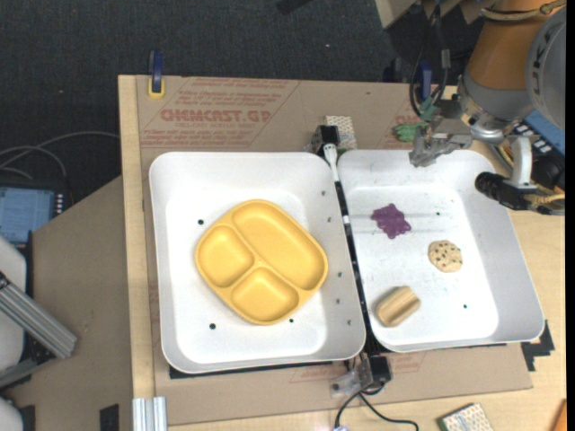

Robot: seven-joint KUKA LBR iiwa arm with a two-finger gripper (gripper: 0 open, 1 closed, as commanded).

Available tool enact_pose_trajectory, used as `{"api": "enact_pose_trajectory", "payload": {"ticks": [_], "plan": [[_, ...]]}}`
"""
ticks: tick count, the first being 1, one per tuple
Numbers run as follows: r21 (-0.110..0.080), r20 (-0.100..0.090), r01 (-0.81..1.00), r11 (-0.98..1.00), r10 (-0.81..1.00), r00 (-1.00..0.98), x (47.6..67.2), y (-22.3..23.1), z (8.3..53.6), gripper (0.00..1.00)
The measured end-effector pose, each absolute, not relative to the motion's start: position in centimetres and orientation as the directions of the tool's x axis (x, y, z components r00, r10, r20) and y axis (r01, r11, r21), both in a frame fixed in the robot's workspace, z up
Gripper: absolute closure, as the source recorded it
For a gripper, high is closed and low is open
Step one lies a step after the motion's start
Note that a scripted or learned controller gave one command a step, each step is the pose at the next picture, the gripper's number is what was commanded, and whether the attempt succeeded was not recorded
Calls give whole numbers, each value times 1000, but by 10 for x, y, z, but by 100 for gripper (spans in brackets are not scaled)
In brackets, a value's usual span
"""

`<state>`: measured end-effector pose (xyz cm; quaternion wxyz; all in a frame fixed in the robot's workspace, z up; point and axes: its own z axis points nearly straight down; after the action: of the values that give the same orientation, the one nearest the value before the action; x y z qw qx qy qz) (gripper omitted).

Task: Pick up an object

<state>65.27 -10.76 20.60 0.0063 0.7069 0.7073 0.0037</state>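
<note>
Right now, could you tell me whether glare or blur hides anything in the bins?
Camera view: even light, soft shadows, no glare hiding the yellow tray, purple piece, cookie or tan block; the tool at the right bin's far edge looks slightly soft.

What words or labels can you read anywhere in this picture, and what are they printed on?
"CHEMCAST GP", in red on the brown protective sheet under the bins, behind the left bin.
Fainter red print repeats across that sheet; too blurred to read.
The patterned tag between the bins' far corners: unreadable.
</note>
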Motion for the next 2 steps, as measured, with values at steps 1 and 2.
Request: {"api": "enact_pose_trajectory", "payload": {"ticks": [1,2], "plan": [[10,-3,1000,-1,1000,1,663,-131,270,100],[-11,2,1000,-1,1000,1,664,-138,89,100]]}}
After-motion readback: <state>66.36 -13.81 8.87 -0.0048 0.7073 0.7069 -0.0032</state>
